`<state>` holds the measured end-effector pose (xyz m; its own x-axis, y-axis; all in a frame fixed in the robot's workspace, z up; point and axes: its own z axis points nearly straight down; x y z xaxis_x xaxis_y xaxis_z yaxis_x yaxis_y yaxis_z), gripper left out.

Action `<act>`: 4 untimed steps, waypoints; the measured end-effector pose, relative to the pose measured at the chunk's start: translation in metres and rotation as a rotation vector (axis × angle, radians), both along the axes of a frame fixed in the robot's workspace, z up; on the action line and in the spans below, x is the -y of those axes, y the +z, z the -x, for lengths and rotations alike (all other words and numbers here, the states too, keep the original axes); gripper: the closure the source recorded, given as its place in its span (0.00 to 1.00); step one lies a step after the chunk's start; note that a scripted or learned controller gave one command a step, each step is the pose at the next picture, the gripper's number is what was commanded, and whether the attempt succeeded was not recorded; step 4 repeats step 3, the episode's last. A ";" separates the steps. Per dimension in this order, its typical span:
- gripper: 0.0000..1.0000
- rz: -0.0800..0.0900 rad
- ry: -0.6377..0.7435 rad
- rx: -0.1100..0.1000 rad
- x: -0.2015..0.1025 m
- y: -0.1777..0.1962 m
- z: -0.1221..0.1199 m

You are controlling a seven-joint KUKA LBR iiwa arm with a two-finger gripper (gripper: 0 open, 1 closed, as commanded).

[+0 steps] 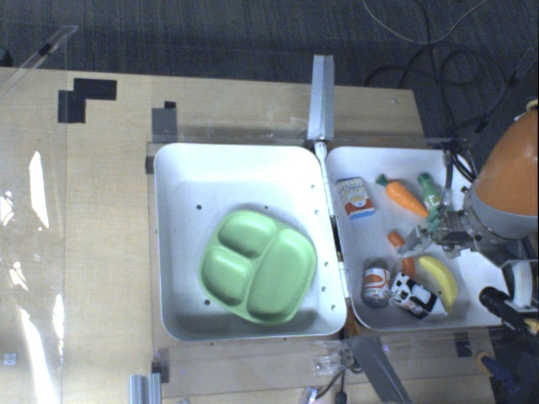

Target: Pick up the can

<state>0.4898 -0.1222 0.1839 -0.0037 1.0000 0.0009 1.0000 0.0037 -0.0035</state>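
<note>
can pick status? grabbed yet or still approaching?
Done: the arm is over the right bin. In hand: nothing visibly; the gripper sits near the carrot, apart from the can. Left: the can still stands at the bin's front edge beside the cow-print carton and banana, so reach, grasp and lift remain.

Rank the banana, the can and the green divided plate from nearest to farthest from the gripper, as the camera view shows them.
Measured from the gripper over the right bin:
1. Banana, just below it, same bin.
2. Can, toward that bin's lower left corner.
3. Green divided plate, over in the left bin.
</note>
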 end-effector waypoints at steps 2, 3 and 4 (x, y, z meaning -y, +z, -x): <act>0.00 0.003 -0.086 0.008 0.007 0.130 -0.073; 0.00 0.001 -0.391 0.007 0.048 -0.073 -0.019; 0.00 0.001 -0.391 0.007 0.048 -0.073 -0.019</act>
